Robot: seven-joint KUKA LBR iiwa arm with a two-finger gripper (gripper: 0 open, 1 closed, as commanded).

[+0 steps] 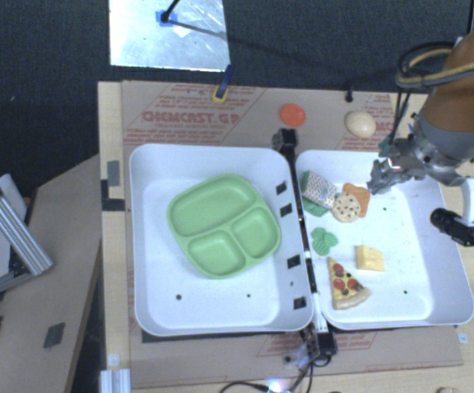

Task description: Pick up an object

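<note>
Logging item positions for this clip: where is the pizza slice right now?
The pizza slice lies in the right bin, near its front-left corner, just below the yellow cheese wedge.

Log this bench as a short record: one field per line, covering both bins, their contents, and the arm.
left bin: holds a green divided plate
right bin: cookie, cheese wedge, pizza slice, green leaf piece, grater-like piece
outside bins: orange disc and egg on the board behind
gripper: over the right bin's rear, just right of the cookie; nothing seen held
</note>
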